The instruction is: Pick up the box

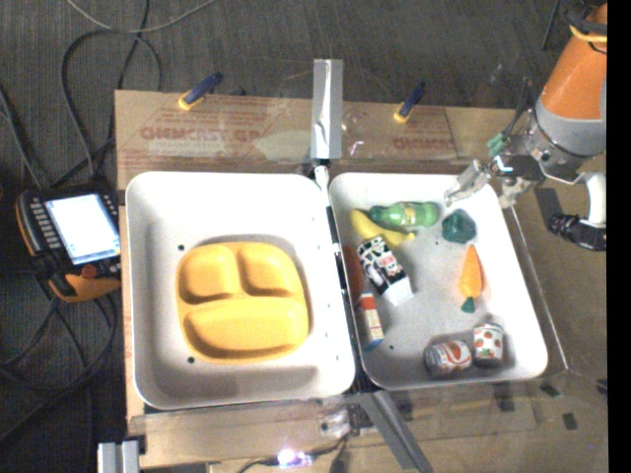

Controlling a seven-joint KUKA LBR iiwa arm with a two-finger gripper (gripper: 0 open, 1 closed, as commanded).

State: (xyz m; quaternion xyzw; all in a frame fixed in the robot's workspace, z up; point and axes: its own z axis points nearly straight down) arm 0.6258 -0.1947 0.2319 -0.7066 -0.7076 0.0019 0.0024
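Arm (577, 87), highest thing here, hangs over right bin's (527, 308) far right corner. Gripper (485, 177) sits at that corner rim, nothing seen in it; whether wide or narrow, cannot tell. Black-and-white box (383, 267) lies left of right bin's centre, well apart from gripper.

Risks: banana (378, 229) and green bottle (405, 215) crowd box's far end, slim red carton (370, 318) its near end, toward bin's left wall; likely snag or wrong grab. Box tilted, may slip.

Open room: bare floor at bin's centre, between box and carrot (471, 274).

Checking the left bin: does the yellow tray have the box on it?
No, the yellow tray is bare; the box lies in the right bin.
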